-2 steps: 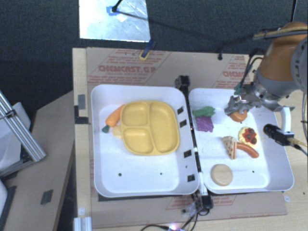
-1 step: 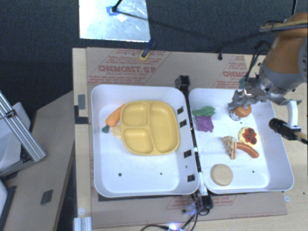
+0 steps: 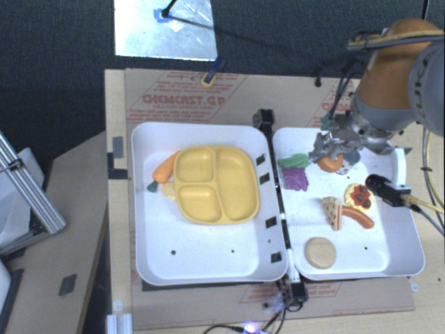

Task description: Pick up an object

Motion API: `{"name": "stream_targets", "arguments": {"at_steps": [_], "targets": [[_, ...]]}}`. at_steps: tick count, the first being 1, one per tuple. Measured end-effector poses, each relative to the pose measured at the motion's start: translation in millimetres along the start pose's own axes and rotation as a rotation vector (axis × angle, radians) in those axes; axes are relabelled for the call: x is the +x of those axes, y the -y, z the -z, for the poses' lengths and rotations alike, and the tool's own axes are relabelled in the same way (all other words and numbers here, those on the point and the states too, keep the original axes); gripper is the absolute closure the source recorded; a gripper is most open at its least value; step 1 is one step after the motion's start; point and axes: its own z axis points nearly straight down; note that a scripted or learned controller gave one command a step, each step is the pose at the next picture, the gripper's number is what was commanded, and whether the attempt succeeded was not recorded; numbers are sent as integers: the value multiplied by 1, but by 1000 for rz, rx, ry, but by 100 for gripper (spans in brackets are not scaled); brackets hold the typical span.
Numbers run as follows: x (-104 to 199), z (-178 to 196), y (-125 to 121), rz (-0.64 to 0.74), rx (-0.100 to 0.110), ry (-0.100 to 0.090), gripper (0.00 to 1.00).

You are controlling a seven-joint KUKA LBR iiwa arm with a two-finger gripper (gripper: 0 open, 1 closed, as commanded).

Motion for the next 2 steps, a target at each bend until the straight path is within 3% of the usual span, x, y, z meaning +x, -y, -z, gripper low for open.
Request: {"name": "stream_targets", "arguments": {"at_steps": [1, 2], "targets": [[60, -10, -2, 1, 1, -1, 100], [65, -11, -9, -3, -1, 2, 100]]}}
